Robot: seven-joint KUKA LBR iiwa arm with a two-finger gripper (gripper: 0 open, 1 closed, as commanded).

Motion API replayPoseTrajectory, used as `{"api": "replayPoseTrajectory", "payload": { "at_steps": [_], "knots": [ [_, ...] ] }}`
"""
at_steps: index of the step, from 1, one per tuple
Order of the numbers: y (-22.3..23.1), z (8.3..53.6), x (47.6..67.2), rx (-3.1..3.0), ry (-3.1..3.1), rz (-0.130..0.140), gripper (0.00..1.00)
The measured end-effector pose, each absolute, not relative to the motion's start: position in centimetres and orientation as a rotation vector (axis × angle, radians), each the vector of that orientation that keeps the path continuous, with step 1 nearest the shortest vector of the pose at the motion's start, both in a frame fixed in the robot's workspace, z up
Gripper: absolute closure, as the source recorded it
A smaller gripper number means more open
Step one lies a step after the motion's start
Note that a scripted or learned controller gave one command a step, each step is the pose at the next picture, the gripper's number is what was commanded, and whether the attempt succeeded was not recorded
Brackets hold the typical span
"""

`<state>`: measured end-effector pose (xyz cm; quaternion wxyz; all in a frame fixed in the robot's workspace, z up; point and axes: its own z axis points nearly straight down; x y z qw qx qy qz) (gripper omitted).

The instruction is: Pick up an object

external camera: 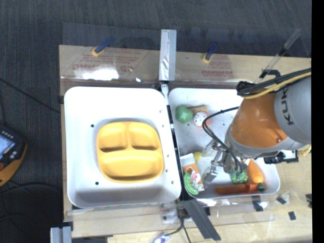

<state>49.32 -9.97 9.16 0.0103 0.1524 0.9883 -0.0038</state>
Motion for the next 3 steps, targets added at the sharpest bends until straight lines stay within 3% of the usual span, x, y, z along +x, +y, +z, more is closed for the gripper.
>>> {"api": "replayPoseTrajectory", "payload": {
  "at_steps": [1,2,3],
  "knots": [
    [-14.2,13.4,54.5,0.100,3.140,-0.001,0.00],
    [-10.3,9.1,50.9,0.075,3.125,-0.010,0.00],
    [-10.3,9.2,49.2,0.138,3.107,-0.019,0.00]
  ]
}}
